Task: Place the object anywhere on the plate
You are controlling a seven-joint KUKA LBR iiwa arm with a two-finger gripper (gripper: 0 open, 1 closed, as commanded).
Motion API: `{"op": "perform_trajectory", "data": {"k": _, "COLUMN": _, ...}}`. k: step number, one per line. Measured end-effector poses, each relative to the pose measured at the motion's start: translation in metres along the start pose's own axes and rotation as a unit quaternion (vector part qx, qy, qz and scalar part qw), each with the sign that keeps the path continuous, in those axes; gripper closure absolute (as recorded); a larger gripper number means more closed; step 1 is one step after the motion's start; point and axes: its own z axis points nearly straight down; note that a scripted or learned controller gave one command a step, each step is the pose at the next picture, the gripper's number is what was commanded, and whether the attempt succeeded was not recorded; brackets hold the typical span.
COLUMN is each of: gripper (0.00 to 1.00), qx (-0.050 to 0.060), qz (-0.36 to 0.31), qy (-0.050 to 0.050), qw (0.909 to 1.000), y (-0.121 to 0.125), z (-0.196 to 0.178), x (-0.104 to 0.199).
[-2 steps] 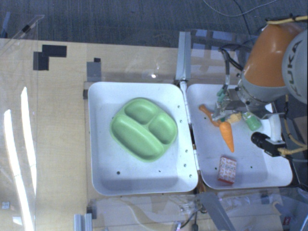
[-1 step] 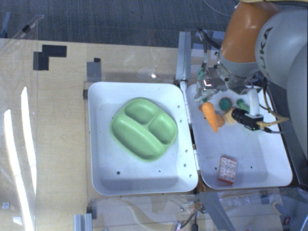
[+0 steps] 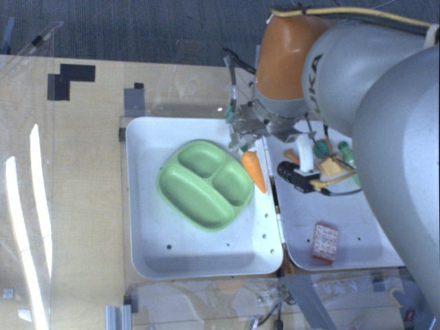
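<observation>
Camera view: we see the claw [image 3: 240,133] at the far right corner of the left bin [image 3: 141,253], w/ the carrot [image 3: 254,170] hanging just below it, top end at the claw tips, point aimed down-right. We can't tell if the claw's clamped on it or apart; tips are too blurred. The green plate [image 3: 205,184] lies just left of the carrot, nearly touching. Carrot's close to the bin's right wall, so open room is leftward, over the plate's compartments.
</observation>
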Motion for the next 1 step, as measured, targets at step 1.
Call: {"op": "perform_trajectory", "data": {"k": 1, "gripper": 0.0, "qx": 0.0, "qz": 0.0, "qy": 0.0, "qw": 1.0, "y": 0.0001, "z": -0.0003, "x": 0.0}}
